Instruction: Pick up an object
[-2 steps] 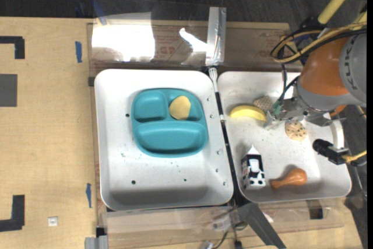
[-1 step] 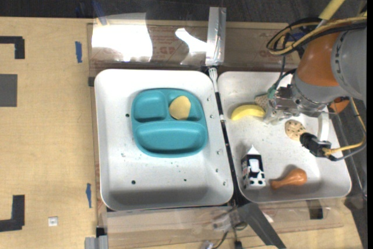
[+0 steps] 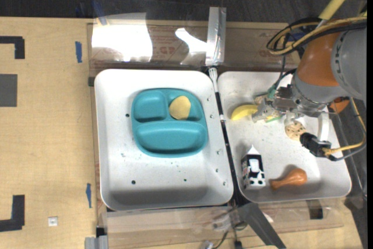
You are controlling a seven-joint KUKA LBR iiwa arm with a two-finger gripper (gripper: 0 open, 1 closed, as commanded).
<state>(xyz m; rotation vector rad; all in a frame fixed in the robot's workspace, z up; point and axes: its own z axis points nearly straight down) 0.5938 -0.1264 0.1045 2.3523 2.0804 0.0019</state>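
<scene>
Currently the gripper [image 3: 269, 109] sits low in the right bin [image 3: 326, 186], in the upper middle of that bin, just beside the yellow banana-like piece [image 3: 243, 112] at its left. How far the tool is open, and whether it has hold of anything, I cannot tell: the wrist hardware and cables crowd that spot. No object is visibly held.

Candidates in the right bin: the yellow piece at upper left, a round cookie-like disc [image 3: 293, 126] right of the gripper, a black-and-white box [image 3: 252, 169] at lower left, an orange gourd-shaped toy [image 3: 289, 177] at lower centre. The left bin [image 3: 116, 178] holds a teal divided tray [image 3: 169, 140] with 1 yellow ball [image 3: 180, 107] in its upper right compartment.

Judgement: the step in hand is the approach to the yellow piece. To do it well, centre over its thickest part, straddle its short axis, keep clear of the bin's divider wall, and close only once fully down. It is curved and smooth, so an off-centre pinch would likely squirt it sideways.
</scene>
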